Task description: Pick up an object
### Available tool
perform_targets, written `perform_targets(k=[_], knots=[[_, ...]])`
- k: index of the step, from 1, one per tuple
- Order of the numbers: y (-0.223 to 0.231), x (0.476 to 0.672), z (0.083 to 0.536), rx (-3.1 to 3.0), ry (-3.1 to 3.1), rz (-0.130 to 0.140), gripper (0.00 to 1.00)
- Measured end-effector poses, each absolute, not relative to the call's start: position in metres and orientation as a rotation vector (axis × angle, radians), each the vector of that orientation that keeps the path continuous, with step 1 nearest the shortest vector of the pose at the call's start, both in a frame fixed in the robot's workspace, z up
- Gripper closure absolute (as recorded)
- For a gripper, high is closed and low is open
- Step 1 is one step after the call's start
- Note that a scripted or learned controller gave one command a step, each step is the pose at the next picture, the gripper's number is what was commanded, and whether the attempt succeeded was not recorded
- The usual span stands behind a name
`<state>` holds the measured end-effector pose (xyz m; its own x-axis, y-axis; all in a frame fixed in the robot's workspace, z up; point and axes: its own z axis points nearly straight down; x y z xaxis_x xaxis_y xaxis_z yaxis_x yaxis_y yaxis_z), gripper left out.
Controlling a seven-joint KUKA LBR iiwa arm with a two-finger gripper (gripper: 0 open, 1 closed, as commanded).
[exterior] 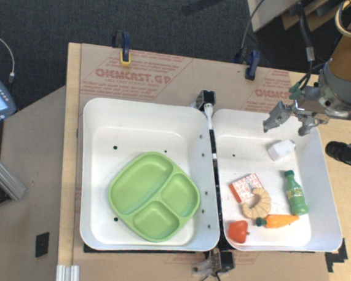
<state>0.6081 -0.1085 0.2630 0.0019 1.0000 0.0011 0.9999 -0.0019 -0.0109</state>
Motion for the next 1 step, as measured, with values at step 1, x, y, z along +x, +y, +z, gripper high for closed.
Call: perform_targets(k=[1], knots=[[-0.1084, 0.6101, 0.2694, -2.221, -2.223, -0.001, 0.0]])
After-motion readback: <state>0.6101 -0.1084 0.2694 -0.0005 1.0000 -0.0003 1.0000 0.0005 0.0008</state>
